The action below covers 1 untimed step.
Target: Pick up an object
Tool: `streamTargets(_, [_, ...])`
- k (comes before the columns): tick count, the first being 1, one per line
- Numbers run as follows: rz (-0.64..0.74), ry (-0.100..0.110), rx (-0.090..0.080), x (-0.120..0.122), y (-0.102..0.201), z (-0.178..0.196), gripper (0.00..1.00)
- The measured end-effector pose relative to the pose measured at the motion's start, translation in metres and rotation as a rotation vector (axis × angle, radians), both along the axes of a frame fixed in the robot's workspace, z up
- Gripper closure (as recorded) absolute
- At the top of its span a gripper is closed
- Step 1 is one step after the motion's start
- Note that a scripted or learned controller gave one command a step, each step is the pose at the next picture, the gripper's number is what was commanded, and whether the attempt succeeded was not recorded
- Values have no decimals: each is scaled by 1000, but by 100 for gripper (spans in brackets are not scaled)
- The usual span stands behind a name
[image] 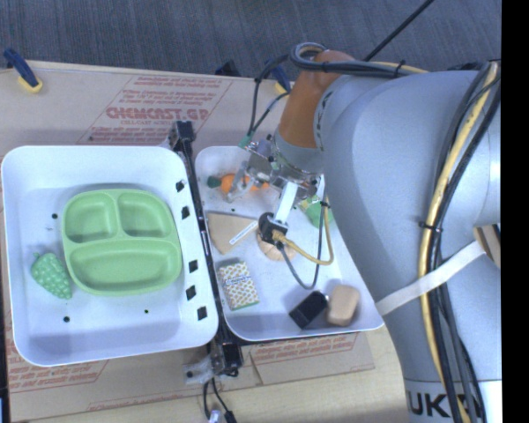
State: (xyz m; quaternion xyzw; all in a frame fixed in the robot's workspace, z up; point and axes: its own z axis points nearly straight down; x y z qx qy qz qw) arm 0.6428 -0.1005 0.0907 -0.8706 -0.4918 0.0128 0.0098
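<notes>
"Did the gripper have anything?"

"I couldn't tell whether the claw was clenched or released. It hung low at the back of the right bin, over some small orange and green pieces, which looked the likeliest pick."

"What worried you?"

"They sat crowded near the wall. It might have nudged them aside and closed on nothing."

"And the count?"

"In the left bin, one green plate and one green knobbly lump. On the right, one tan wedge, one patterned packet, one black block and one tan lump."
</notes>
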Motion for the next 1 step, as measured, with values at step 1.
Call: streamTargets(1, [-62,16,0,4,5,-3,0])
